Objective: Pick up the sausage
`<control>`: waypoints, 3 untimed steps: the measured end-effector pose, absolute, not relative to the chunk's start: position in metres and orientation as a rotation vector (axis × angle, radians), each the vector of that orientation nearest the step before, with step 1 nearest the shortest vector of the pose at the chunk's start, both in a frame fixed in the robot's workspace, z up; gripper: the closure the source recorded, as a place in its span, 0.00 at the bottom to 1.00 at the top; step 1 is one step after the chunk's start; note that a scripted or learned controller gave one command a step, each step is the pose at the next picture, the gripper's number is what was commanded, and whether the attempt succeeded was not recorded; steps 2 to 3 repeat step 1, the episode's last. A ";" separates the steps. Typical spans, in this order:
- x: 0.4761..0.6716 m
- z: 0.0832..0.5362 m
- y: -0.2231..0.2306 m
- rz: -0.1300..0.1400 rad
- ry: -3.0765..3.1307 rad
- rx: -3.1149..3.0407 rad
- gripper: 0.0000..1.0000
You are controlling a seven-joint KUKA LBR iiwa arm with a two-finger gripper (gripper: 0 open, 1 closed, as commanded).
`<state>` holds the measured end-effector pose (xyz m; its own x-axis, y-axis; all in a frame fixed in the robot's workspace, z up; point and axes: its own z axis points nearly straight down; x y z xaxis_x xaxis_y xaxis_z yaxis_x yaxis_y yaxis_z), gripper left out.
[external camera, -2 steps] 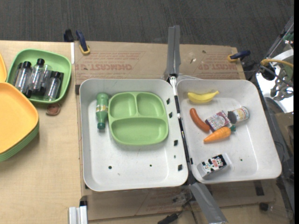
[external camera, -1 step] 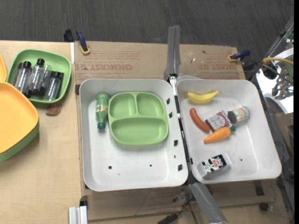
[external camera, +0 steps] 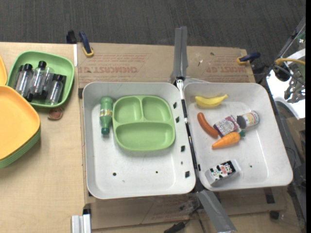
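The sausage (external camera: 207, 124) is lying loose in the right bin (external camera: 272, 164), angled just below the banana (external camera: 211, 100) and right next to a small bottle (external camera: 236, 123) and a carrot (external camera: 227, 140), with a little carton (external camera: 222, 172) nearer the front. The left bin (external camera: 136, 171) has a green divided plate (external camera: 144, 123) with a green bottle (external camera: 105, 114) beside it. The gripper (external camera: 294, 89) is parked off past the right bin's far corner, nothing in it that I can see, but honestly I can't tell how its fingers are set.
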<state>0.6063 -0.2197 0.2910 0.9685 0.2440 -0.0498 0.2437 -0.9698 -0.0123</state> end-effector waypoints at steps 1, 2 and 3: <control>0.606 0.298 -0.220 0.088 -0.391 -3.108 1.00; 0.606 0.298 -0.220 0.088 -0.391 -3.108 1.00; 0.606 0.298 -0.220 0.088 -0.391 -3.108 1.00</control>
